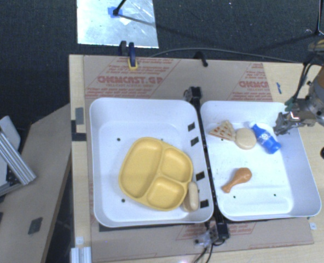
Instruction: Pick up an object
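A small blue plastic bottle with a white label [266, 138] lies tilted on the floor of the right-hand shallow white bin [301, 201], toward its far right corner, and the two-finger gripper [285, 122] hangs just beside it, at the bottle's far right, above the bin's right wall. Whether metal touches the bottle cannot be told; the two look very near but apart. Just left of the bottle, touching or nearly touching it, sits a round cream-coloured bun-like piece [246, 139], and left of that a tan triangular wedge with a grid pattern, like a waffle slice [223, 130]. Nearer the front, well apart from these three, an orange-brown toy drumstick [237, 179] lies on open white floor.

The bottle has little free room on its left because of the bun, and the bin wall rises close on its right; the floor in front of it is bare down to the drumstick.

In the left-hand white bin [104, 147] a yellow plastic tray with three compartments [155, 173] lies flat, with a pale oblong roll-shaped piece [192, 196] against its near right edge.

The gripper is small and dark against the wall; how wide it stands cannot be told, and nothing shows inside it.
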`<state>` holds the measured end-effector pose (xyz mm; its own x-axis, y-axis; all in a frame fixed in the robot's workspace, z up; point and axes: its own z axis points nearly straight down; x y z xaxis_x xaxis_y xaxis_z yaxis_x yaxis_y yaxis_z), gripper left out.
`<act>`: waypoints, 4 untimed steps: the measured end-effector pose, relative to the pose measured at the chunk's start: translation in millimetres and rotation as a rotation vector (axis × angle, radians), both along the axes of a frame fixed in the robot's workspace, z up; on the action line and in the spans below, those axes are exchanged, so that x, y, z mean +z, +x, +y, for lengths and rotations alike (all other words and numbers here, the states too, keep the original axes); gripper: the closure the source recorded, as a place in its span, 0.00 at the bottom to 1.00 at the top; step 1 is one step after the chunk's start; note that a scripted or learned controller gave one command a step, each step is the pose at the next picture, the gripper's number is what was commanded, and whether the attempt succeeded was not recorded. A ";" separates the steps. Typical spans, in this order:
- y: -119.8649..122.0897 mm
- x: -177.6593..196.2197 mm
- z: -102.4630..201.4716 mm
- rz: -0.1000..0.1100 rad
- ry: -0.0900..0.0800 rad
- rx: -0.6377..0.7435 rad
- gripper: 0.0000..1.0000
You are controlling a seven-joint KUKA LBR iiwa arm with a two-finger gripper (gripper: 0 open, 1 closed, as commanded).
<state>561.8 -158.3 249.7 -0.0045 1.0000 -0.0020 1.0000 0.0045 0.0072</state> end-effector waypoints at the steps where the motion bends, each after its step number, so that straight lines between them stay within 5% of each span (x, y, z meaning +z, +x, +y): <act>1: -7.0 3.9 59.1 0.005 0.004 0.005 1.00; 4: -39.2 -6.3 211.9 0.006 0.004 0.005 1.00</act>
